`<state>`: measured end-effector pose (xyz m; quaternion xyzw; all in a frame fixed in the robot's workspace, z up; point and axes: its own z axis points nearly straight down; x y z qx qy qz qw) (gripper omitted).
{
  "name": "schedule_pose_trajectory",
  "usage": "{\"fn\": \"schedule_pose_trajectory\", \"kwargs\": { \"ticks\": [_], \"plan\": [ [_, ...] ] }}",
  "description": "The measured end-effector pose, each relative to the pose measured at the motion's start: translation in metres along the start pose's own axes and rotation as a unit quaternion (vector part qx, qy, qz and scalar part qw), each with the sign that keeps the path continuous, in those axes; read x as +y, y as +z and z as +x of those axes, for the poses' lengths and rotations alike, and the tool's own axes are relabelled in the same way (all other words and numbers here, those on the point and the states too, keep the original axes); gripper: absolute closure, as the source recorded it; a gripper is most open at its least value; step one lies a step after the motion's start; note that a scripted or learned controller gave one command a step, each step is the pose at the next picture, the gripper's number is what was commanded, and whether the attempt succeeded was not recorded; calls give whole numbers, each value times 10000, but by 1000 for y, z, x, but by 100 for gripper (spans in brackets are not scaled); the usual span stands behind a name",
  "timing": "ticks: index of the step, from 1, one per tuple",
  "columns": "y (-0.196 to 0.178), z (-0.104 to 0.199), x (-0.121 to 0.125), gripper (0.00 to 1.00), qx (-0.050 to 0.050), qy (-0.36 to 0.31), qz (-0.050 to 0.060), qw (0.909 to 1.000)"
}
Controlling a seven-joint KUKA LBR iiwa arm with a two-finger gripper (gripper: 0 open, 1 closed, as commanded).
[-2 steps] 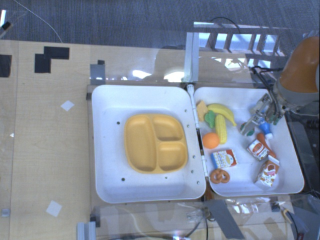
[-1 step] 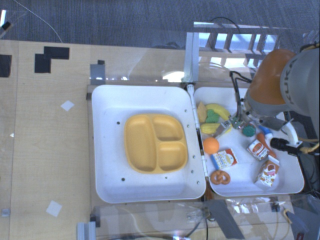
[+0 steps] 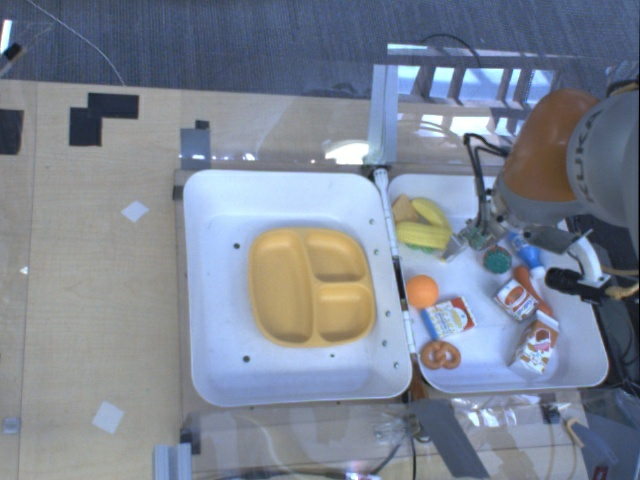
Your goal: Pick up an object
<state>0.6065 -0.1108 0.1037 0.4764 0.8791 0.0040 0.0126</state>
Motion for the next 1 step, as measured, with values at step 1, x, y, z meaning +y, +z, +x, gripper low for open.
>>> {"fn": "schedule_pose_trajectory", "kwargs": {
  "ticks": [1],
  "plan": [
    [1, 0, 0, 0, 5, -5, 6, 10000]
  ]
}}
